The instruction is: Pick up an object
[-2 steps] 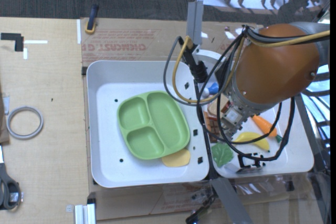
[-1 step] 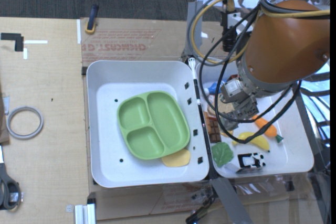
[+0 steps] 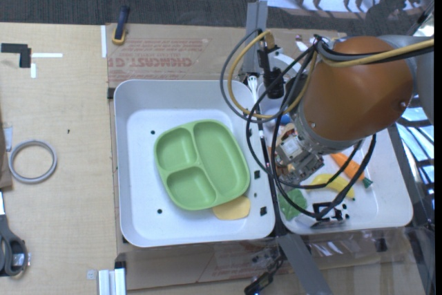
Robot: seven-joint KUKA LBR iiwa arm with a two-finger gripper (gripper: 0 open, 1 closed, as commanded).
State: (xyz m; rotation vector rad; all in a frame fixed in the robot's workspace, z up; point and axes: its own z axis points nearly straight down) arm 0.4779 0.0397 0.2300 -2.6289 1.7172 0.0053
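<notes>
Beside arm (image 3: 352, 90), yellow banana (image 3: 331, 182), lying level

Green divided plate (image 3: 201, 164), white bins (image 3: 131, 169), orange arm band (image 3: 356, 86)

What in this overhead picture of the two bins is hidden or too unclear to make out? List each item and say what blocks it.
- Gripper: in the camera view it lies beneath the arm, whose orange band covers it.
- Right bin: mostly covered by the arm and cables; its orange, yellow and green pieces show in fragments.
- Yellow item in the left bin: mostly tucked under the green divided plate.
</notes>
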